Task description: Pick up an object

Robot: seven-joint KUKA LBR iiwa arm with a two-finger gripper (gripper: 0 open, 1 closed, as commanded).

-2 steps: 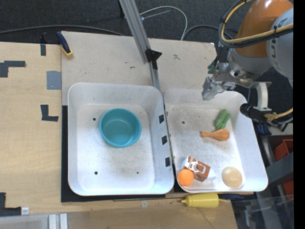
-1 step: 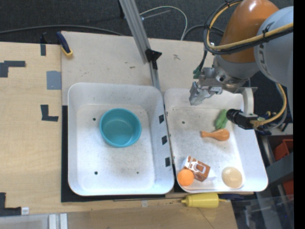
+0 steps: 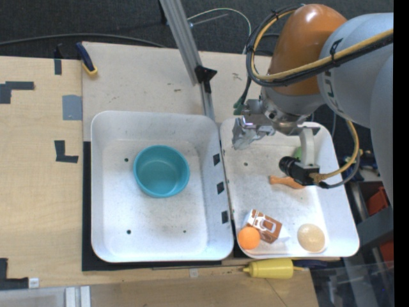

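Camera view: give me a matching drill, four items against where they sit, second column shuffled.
Items:
1. teal round plastic bowl
2. orange ball
3. yellow bottle
4. pale round ball

Places:
A. right bin, near right corner
B. on the bench, outside the bins' near edge
C. left bin
D. right bin, near left corner, beside a brown and white carton

Pairs: 1-C, 2-D, 3-B, 4-A

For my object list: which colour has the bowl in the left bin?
Teal, a blue-green; the bowl shows clearly in the camera view.

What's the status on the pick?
End effector over right bin, top left corner, nothing seen in it. Ball, carton, carrot untouched there. Bowl in left bin.
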